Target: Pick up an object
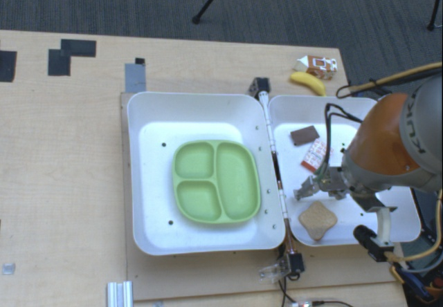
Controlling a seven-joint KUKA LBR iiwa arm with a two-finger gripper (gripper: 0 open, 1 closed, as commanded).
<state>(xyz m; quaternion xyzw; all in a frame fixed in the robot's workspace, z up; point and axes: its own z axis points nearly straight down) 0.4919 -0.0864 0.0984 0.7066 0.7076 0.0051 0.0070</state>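
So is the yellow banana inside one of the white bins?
No, the banana lies on the wooden bench just behind the right bin, outside its rim.

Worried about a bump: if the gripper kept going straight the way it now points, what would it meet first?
The gripper points toward the view's left. In that line, the divider between the bins looks first, with the green tray beyond. The round tan piece lies just below that path. Height is unclear from above.
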